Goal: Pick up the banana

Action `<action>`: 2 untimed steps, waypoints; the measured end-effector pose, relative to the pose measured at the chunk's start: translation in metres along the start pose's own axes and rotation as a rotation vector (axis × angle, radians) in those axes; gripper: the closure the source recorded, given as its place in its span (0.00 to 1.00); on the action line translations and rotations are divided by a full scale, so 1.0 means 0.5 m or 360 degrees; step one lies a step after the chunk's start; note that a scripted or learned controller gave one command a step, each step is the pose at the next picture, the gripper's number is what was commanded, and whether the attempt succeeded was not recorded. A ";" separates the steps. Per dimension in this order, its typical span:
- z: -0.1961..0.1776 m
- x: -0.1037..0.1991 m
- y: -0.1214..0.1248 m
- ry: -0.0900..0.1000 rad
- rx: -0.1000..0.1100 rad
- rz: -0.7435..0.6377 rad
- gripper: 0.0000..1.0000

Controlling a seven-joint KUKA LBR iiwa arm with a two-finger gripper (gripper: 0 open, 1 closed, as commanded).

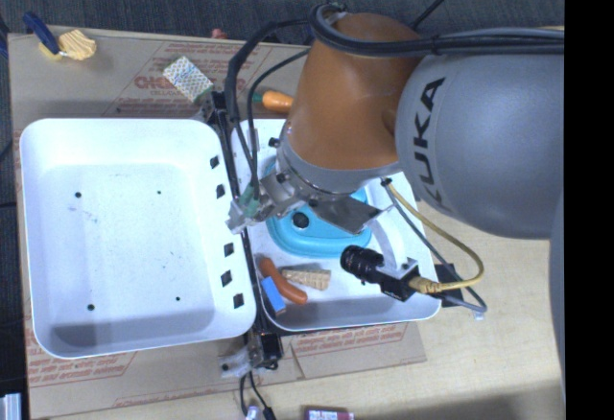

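Observation:
My arm's orange band (345,92) and grey wrist hang over the right bin (408,308) and cover most of it. The gripper (303,215) points down into that bin, just above a light blue dish-like thing (305,234) near the bin's left wall. Whatever lies under the arm is hidden. At the bin's front left lie an orange carrot-like piece (284,280), a tan wafer-like piece (309,277) and a small blue block (272,296).
The left bin (38,217) stands beside the right one, parted by a rim with black clips (226,226). An orange object (276,102) sits at the right bin's far left corner. A patterned packet (187,78) and a yellow toy (75,46) lie on the cardboard behind.

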State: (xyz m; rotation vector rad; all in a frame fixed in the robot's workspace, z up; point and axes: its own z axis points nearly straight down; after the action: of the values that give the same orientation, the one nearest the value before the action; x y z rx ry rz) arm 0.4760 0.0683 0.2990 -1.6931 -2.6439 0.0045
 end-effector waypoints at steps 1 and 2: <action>-0.146 -0.006 0.193 -0.0001 -0.0006 0.0162 1.00; -0.289 -0.017 0.128 0.0000 -0.0006 0.0295 1.00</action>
State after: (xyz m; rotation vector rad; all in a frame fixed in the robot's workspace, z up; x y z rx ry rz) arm 0.5383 0.0874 0.4432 -1.9321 -2.4779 -0.0004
